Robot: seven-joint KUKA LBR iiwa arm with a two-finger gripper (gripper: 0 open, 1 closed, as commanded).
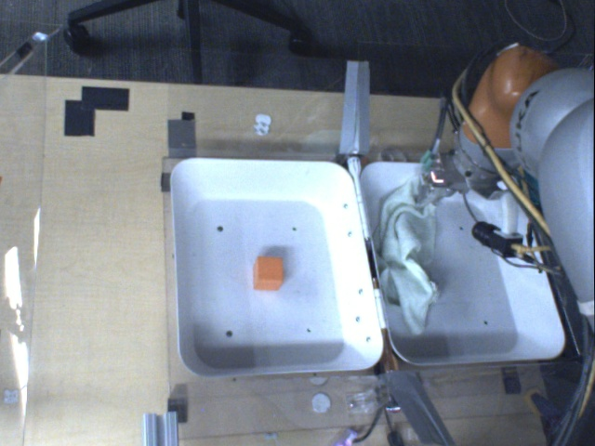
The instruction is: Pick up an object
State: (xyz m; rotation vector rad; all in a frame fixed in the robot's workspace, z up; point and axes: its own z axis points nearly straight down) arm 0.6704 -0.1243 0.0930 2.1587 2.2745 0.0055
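A pale green cloth (406, 260) lies crumpled along the left side of the right bin (483, 342). Its upper corner is drawn up in a ridge to my gripper (433, 182), which is shut on that corner near the bin's back left. The rest of the cloth trails down onto the bin floor toward the front. A small orange cube (269, 273) sits alone in the middle of the left bin (200, 249), well away from the gripper.
A metal divider post (354, 110) stands behind the gap between the bins. The arm's grey body and black cables (507, 242) hang over the right bin's right side. The wooden bench (93, 249) stretches out to the left.
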